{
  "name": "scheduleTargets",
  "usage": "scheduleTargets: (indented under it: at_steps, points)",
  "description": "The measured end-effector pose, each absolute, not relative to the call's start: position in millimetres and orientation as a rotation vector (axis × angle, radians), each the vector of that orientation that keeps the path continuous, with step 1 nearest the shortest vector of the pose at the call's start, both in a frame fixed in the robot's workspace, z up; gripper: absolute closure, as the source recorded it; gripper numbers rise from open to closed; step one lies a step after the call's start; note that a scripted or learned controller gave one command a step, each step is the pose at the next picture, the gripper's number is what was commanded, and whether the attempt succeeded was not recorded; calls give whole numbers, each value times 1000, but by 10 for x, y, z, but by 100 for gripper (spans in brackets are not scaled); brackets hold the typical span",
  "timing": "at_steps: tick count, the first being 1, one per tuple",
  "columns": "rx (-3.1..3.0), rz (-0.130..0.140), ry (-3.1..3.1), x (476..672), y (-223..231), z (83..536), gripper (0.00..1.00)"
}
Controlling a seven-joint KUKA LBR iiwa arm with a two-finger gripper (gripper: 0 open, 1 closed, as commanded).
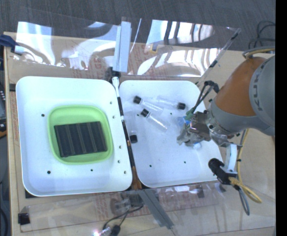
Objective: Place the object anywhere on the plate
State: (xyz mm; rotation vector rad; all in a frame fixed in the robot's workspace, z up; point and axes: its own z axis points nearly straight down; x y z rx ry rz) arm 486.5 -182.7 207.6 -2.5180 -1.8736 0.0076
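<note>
Your claw (188, 134) low in the right bin (153, 173), grip state you cannot tell, clear black-capped tubes (156, 113) lying nearby, green plate (78, 116) in left bin (30, 97)

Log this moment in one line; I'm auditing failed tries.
gripper: low in right white bin | clear plastic tubes with black caps: lying apart from it | green square plate: left bin, holds dark ridged insert

Bright, even overhead light; strong glare streaks the clear shield (183, 38) behind the bins (30, 92), and shadows stay soft.
</note>
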Motion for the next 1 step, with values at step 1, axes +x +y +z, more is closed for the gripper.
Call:
scheduleTargets:
  at_steps: [1]
  points:
    - [-2518,8,-1874,4866,-1827,2077,0]
